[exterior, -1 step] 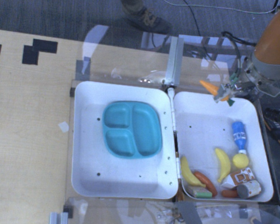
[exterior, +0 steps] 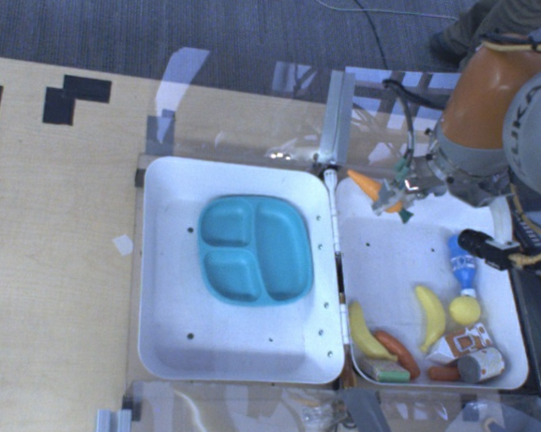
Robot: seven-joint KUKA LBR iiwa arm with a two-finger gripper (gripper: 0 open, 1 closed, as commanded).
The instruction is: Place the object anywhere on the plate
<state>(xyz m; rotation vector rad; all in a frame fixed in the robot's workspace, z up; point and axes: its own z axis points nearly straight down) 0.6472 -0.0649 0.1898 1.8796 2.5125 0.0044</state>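
Currently, in the camera view, the end effector (exterior: 396, 195) is hovering in the upper right of the frame, over the top left corner of the right bin (exterior: 437, 248), and an orange carrot (exterior: 367, 184) appears to be sitting between its fingers, its pointed end sticking out toward the divider between the bins. I am reading that as a grip on the carrot, though the fingers are small and partly blurred. The blue plate (exterior: 253, 249), with its three compartments, is lying in the middle of the left bin (exterior: 166, 277), well apart from the end effector and lower left of it. Other items are resting along the lower right of the right bin: two bananas (exterior: 429, 316), a lemon (exterior: 465, 310), a small bottle (exterior: 463, 264) and a few smaller pieces.

Judging from this, the carry is just starting. Doing it well means lifting the carrot clear of the bin walls, travelling left and down across the divider, centring over one compartment, then lowering close before releasing so it is not rolling off the plate.
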